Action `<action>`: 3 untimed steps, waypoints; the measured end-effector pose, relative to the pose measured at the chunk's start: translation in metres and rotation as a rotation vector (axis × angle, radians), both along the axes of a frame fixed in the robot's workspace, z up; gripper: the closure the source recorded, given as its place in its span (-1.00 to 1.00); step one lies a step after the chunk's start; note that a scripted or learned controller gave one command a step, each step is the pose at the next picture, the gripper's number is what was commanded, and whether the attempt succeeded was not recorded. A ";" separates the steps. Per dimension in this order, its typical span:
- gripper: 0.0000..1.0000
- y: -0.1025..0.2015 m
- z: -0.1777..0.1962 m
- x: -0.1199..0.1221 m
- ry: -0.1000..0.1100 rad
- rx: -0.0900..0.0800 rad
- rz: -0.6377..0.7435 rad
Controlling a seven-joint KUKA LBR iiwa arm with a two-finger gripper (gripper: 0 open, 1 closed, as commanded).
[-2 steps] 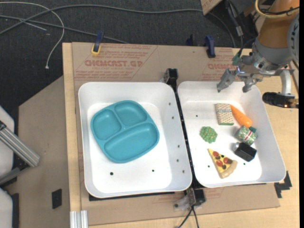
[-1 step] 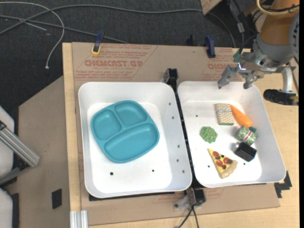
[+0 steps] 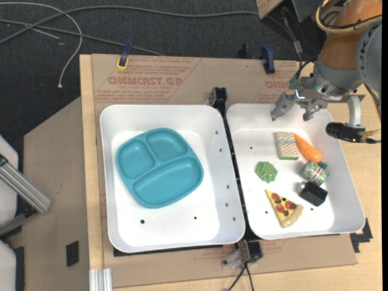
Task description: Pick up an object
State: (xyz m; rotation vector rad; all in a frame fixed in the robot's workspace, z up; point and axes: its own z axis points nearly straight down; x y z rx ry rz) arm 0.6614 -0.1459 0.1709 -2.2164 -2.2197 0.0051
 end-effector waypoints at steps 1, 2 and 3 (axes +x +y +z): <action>-1.00 0.007 -0.045 -0.002 0.001 0.001 0.000; -1.00 0.007 -0.083 0.000 -0.009 -0.003 0.001; 1.00 0.006 -0.067 0.003 -0.021 -0.009 0.002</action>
